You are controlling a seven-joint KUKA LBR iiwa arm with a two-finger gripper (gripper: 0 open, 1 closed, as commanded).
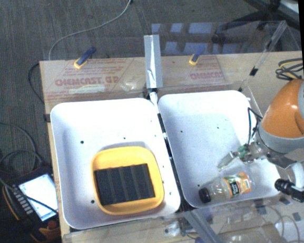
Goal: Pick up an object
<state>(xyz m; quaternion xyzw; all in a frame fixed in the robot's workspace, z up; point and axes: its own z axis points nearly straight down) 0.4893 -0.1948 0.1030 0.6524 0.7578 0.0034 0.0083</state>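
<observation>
A clear plastic bottle [227, 186] with a black cap and an orange label lies on its side at the front of the right bin [204, 119], cap pointing left. My gripper [235, 156] reaches in from the right and hangs just behind and above the bottle, near the bin's right wall. Nothing visible sits in it. The arm's orange band [285, 117] shows at the right edge. A yellow square dish [127, 179] with a dark ribbed insert rests in the front half of the left bin [89, 124].
The two white bins sit side by side with a narrow divider [164, 138] between them. Behind them stands a clear panel with a grey post [152, 62]. A handheld pendant [34, 197] and cables lie on the floor to the left.
</observation>
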